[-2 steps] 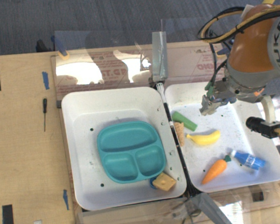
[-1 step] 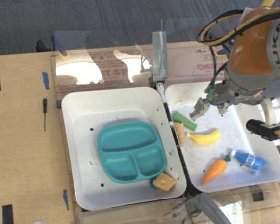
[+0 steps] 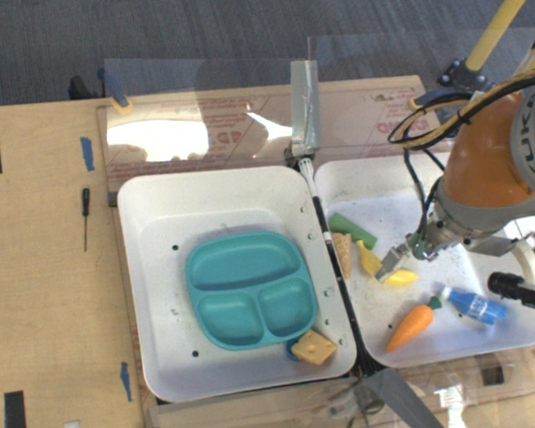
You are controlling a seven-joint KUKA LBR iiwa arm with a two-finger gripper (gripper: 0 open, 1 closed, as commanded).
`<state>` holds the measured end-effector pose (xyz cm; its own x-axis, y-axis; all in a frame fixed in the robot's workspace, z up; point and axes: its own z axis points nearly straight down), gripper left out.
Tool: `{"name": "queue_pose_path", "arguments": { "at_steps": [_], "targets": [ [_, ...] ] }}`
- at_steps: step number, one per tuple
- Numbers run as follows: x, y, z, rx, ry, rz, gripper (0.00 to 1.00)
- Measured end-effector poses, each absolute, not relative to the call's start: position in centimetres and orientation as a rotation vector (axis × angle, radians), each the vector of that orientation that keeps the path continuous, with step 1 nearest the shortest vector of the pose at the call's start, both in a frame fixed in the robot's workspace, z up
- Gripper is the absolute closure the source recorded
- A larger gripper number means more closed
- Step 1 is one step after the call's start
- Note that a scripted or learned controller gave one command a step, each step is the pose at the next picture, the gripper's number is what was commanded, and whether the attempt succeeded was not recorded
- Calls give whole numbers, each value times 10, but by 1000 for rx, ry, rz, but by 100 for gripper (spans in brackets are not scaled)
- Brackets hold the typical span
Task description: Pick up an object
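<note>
Camera view: claw just above yellow toy, grip unclear.

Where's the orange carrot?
The carrot lies near the front of the right bin in the camera view, just left of the blue bottle and below the yellow toy.

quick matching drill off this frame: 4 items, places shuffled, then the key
Things:
1. teal tray
2. carrot
3. blue bottle
4. tan block

Places:
A. right bin, near its front right corner
B. middle of the left bin
C. left bin, front right corner, beside the tray
D. right bin, near the front edge, left of the bottle

Pairs: 1-B, 2-D, 3-A, 4-C
</note>
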<state>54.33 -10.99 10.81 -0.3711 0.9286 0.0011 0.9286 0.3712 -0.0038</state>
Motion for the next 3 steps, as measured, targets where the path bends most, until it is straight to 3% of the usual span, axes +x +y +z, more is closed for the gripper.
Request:
{"name": "queue_pose_path", "arguments": {
  "at_steps": [1, 2, 3],
  "targets": [
    [550, -109, 88, -1716, -2636, -4, 0],
    [552, -109, 100, -1722, -2642, -11, 100],
    [599, -73, 191, -1795, -2591, -13, 100]
  ]
}}
